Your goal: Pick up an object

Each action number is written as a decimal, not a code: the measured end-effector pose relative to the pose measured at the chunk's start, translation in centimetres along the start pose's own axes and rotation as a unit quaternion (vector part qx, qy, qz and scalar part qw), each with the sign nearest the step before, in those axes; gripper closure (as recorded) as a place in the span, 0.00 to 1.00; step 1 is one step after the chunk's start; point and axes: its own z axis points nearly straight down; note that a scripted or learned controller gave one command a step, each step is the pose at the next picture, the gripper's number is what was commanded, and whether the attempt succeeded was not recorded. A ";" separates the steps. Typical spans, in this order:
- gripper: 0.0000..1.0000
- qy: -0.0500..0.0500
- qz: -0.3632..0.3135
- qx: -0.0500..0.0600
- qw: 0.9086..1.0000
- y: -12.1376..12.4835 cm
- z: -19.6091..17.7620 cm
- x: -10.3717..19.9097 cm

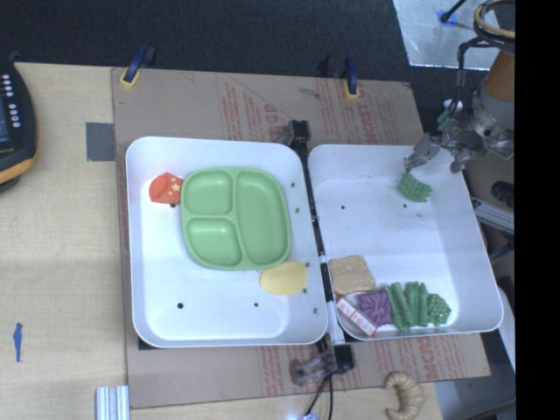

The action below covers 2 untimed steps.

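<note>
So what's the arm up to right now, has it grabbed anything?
Gripper open, holding nothing, over right bin's far corner. Green broccoli piece lies just below the fingers, not gripped. Nothing in the way.

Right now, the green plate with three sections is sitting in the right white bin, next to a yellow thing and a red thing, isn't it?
Not quite. The camera view shows the green three-section plate in the left white bin, not the right one. The rest holds: the flat yellow piece and the red piece lie beside it.
</note>
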 end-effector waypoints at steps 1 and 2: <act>0.00 0.001 -0.001 0.004 1.000 -0.1 3.7 0.1; 0.00 0.001 -0.001 0.004 1.000 -0.2 9.0 0.1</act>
